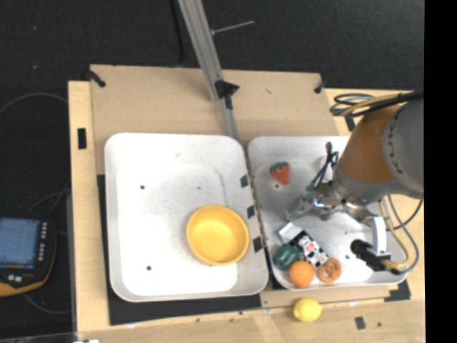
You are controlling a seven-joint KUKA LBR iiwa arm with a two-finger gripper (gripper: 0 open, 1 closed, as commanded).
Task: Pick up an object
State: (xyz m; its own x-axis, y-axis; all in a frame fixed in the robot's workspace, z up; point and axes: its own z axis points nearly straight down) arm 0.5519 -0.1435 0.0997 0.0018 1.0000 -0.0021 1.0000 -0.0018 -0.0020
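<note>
Arm (389,152): thick, rounded grey casing with a broad orange band above the wrist. Wrist section narrows to silver-grey metal. Black cables run along the wrist; one thin dark cable loops near the orange band. Gripper (312,207) is bare metal, light grey.

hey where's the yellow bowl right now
In the camera view, the yellow bowl sits in the left bin, near its lower right corner, close to the divide from the right bin.
</note>
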